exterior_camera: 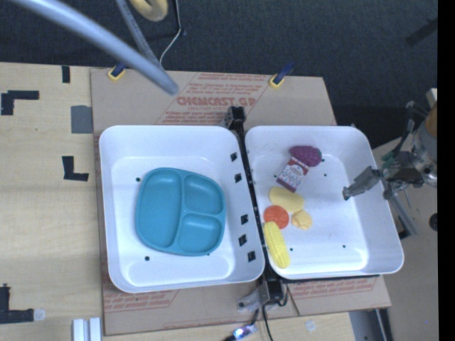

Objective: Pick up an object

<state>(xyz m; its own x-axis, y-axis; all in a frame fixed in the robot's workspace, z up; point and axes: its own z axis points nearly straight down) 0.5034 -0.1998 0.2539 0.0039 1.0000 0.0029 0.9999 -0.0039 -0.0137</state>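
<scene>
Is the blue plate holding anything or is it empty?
Empty. The blue plate lies flat in the left bin, its three compartments bare.

Right bin [355, 261]: items cluster at its left half — purple piece [306, 153] far, carton [292, 174] below it, yellow pieces [291, 208], orange piece [276, 217], and corn [276, 244] near the divider. Right half of floor is open. Gripper [366, 181] sits over the right wall. Left bin [114, 190]: blue tray [180, 212] occupies the centre; margins stay free.
</scene>
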